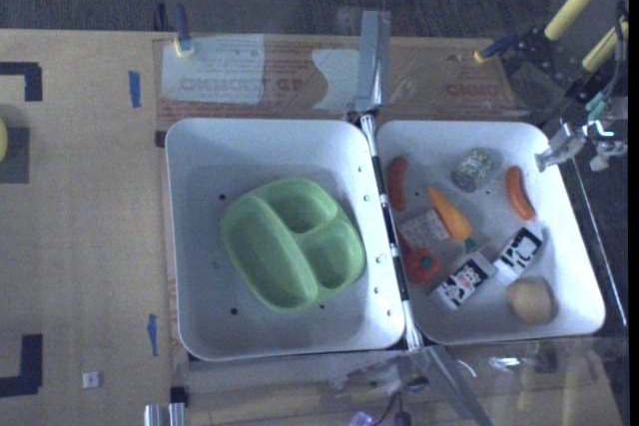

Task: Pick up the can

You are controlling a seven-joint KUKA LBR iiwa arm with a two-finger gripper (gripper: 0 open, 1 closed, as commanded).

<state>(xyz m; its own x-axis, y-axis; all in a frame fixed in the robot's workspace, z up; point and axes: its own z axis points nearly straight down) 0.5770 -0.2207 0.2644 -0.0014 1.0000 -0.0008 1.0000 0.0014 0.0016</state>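
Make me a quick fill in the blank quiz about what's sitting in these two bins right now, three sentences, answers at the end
The green divided plate lies in the ______ bin.
The can lies in the right bin, near its ______ wall.
The orange carrot lies between the can and the two black-and-white ______.

Missing words: left; far; cartons

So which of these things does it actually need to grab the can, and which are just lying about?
Needed:
can
claw

Lying about:
green tray
carrot
two sausages
two cartons
tomato
round bun
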